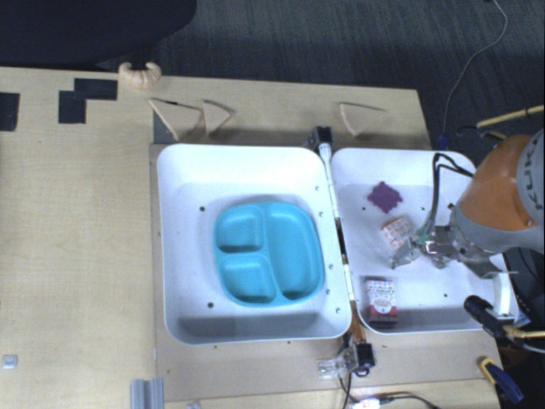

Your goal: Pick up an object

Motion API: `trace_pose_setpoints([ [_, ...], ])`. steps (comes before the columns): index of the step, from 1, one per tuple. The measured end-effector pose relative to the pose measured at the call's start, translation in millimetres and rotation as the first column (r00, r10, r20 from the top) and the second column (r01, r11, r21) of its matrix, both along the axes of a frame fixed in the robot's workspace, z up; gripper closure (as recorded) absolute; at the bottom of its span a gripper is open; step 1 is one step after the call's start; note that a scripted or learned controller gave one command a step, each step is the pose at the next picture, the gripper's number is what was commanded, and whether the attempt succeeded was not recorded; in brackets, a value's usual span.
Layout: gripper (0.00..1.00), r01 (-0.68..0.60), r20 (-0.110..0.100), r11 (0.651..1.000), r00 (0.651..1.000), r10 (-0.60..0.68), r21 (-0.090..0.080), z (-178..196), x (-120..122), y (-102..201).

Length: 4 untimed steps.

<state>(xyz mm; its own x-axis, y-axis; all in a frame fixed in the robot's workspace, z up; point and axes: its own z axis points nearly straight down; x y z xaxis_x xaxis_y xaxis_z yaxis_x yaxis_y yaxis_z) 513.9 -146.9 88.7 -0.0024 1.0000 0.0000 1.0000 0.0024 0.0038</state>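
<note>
1. Bins sit side by side on the bench. The left bin [174, 228] has a blue tray [268, 250] in it. The right bin [426, 164] has three small things in it.

2. Nearest to the gripper [412, 250] is a small wrapped packet [395, 231]. It looks shiny and crinkly, with some red or orange on it. It lies near the middle of the right bin.

3. The arm [507, 198] comes in from the right side. Its gripper points to the left, toward the packet.

4. The packet lies just up and to the left of the gripper tip. They look like they touch, or nearly touch. I cannot tell which.

5. I cannot tell if the packet sits inside the gripper or just beside it. The tip is too small and blurry for that.

6. A purple lump [384, 196] lies farther up in the same bin, well apart from the gripper.

7. A red box [381, 300] lies lower down, by the bin's left wall. It is near the gripper but not touching it.

8. My guess is that the packet is the thing to pick up, since it is the closest one. The gripper needs to go only a tiny bit left and up to get around it.

9. The packet looks light and soft, so it may slide away or slip out.
</note>
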Motion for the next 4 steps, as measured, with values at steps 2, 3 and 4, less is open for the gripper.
trace_pose_setpoints([
  [2, 0.0, -0.002, 0.006, 1.0, 1.0, 0.002, -0.002, 12, 2, 0],
  [3, 0.0, 0.002, 0.01, 1.0, 1.0, -0.002, -0.006, -1, -24, 27],
  [4, 1.0, 0.001, 0.016, 1.0, 1.0, -0.001, -0.006, 10, -22, 27],
])
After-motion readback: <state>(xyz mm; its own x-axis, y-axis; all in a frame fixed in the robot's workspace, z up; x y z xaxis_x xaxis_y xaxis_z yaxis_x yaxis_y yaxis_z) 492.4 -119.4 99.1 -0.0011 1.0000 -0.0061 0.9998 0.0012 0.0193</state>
